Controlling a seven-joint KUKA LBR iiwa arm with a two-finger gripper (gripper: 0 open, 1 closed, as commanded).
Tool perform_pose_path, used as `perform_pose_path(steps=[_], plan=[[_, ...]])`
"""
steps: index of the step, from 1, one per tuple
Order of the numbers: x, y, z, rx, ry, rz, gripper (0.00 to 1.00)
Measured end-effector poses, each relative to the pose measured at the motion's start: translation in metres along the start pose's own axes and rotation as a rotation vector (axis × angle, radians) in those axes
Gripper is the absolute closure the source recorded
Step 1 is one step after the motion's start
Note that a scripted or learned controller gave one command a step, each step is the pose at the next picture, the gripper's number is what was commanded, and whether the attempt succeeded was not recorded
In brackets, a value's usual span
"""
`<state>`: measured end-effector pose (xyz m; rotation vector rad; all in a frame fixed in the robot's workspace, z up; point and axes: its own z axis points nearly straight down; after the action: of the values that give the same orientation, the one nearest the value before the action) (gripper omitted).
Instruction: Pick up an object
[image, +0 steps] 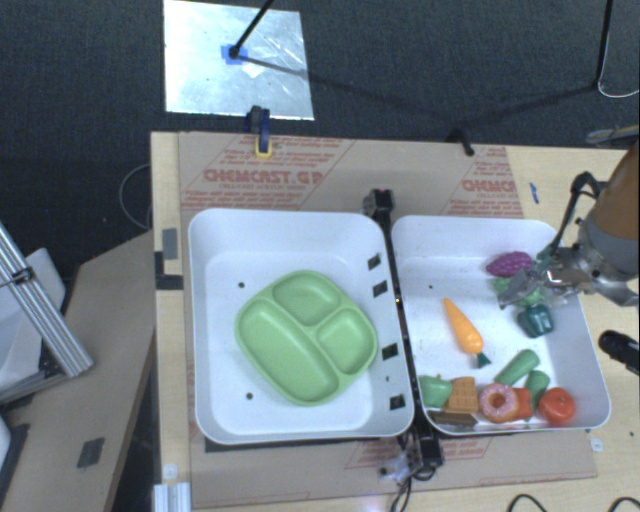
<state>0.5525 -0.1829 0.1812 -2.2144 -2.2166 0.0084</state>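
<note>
Toward the left of the right-hand bin (590, 385), the carrot (464, 327) lies on a slant, tip up-left, well apart from the gripper (527, 287), which hovers between the purple piece (510, 264) and dark green pepper (535, 320); I cannot tell its grip state.

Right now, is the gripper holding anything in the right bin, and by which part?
It cannot be told. The gripper sits low by the purple toy and the dark green toy in the right bin, but nothing shows between its fingers.
</note>
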Motion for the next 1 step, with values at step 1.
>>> perform_pose_path(steps=[1], plan=[[0.0001,0.0029,-0.0057,-0.011,-0.003,-0.003,0.0]])
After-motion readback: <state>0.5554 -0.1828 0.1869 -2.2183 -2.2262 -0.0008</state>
